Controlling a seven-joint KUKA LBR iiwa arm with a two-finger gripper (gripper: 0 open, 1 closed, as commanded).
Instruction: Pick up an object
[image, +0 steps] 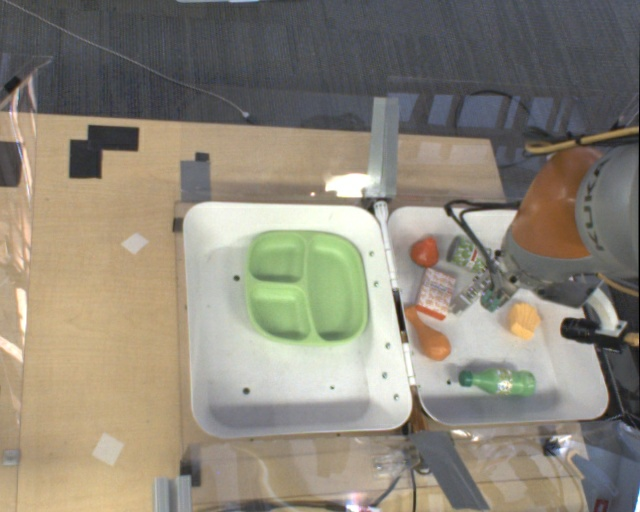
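Observation:
The right bin (560, 400) holds several objects. A red tomato-like ball (425, 250) lies at the back left, with a small green and white item (463, 252) beside it. A white and red packet (435, 292) lies in the middle left, and an orange carrot-like piece (428, 336) sits in front of it. At the front lies a green bottle (497, 380) on its side, and a yellow chunk (523, 320) sits to the right. My gripper (480, 292) is low in this bin, just right of the packet and left of the yellow chunk.
The left bin (220, 380) carries a green divided plate (305, 287). A metal post (384, 150) stands behind the wall between the bins. The arm's grey and orange body (565, 215) hangs over the right bin's back right corner.

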